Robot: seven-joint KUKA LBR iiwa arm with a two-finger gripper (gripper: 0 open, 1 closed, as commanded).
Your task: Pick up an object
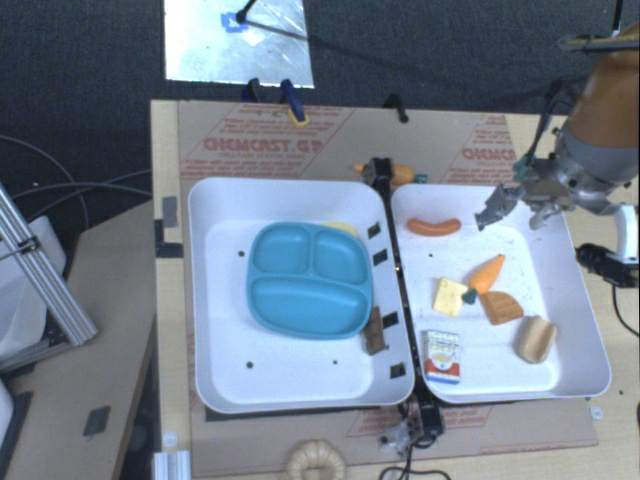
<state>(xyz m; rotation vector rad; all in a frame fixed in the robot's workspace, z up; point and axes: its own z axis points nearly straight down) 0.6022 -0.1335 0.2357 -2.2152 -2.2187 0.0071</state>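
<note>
Right bin, on the table: hot dog near the back wall, then carrot, cheese wedge, bread slice, bread roll and small carton. Gripper, fingers spread and empty, hovers right of the hot dog. Left bin: blue divided plate.

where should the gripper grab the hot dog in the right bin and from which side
Grip the hot dog at its middle, across the narrow width, probably coming straight down from above. It lies flat and runs left to right near the back wall of the right bin, with bare floor in front, so the fingers would go front and back. The gripper is just to its right.
</note>
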